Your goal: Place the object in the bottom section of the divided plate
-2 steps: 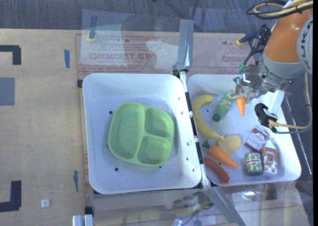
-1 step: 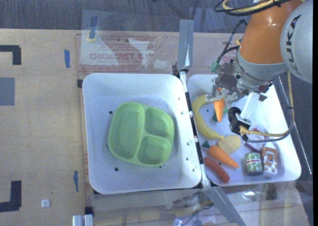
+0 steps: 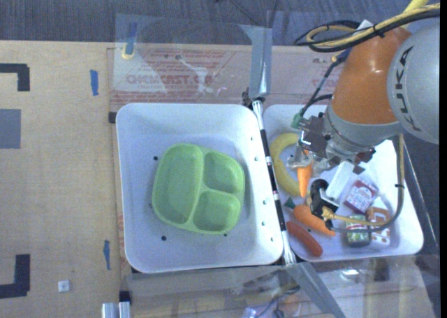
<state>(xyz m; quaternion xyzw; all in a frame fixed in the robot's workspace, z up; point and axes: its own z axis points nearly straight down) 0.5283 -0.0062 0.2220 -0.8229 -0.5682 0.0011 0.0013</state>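
Note:
A green divided plate (image 3: 199,189) lies in the middle of the left white bin (image 3: 136,135). It has one large section on its left and two smaller ones on its right, with nothing in them. My gripper (image 3: 312,168) hangs low over the right bin (image 3: 413,234), just above a small orange carrot-like piece (image 3: 303,179) and beside a yellow banana (image 3: 282,150). The wrist hides what lies directly beneath it.
The right bin also holds a second orange carrot (image 3: 316,219), a red sausage-like piece (image 3: 306,239), a white packet (image 3: 342,179), a red packet (image 3: 360,196) and a small green item (image 3: 357,237). A raised divider (image 3: 269,170) separates the bins. Yellow and black cables (image 3: 349,30) trail behind the arm.

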